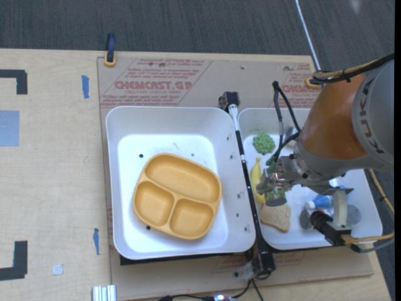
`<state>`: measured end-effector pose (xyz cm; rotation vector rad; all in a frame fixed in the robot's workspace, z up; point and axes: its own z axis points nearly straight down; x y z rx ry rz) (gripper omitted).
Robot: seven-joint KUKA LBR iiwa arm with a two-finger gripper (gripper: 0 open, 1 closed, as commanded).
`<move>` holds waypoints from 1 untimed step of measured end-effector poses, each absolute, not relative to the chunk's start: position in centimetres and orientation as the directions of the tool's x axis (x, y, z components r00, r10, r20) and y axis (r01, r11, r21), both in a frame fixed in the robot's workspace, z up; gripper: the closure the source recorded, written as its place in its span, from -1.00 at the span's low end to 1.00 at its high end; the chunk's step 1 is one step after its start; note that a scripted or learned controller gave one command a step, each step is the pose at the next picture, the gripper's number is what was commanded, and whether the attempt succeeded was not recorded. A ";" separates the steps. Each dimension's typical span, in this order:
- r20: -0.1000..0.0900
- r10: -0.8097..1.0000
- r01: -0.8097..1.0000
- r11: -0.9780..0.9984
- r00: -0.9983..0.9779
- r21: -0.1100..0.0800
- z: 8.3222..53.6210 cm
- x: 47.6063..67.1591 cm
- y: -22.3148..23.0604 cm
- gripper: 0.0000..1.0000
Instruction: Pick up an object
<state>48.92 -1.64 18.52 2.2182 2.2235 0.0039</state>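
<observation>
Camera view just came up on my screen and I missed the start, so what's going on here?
A grey and orange arm reaches in from the right over the right bin, its hand low among toy food: broccoli, a banana and a bread slice. I can't tell whether it holds anything. The left bin holds a yellow divided plate, untouched.
</observation>
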 end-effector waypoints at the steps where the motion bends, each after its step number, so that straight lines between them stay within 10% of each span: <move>1: 0.001 1.000 1.000 0.001 -0.001 0.001 18.5 48.0 -5.9 1.00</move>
